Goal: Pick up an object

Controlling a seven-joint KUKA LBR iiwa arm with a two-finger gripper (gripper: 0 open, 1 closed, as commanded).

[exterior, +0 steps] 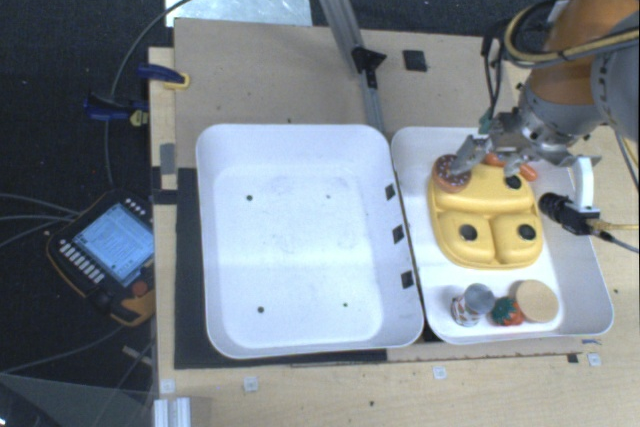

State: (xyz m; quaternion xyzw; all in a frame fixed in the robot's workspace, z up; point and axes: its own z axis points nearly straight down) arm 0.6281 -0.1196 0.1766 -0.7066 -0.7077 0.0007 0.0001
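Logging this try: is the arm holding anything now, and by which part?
Cannot be told. The gripper sits at the yellow object's far-left corner beside a small pink-and-brown item.

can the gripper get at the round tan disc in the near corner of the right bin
Probably yes. The round tan disc lies uncovered near the right white bin's front edge, with only a small red-and-green piece touching its left. The gripper hovers over the yellow moulded block just beyond it.

Grey arm (610,85) with an orange band (590,20) — black cables looped beside it.
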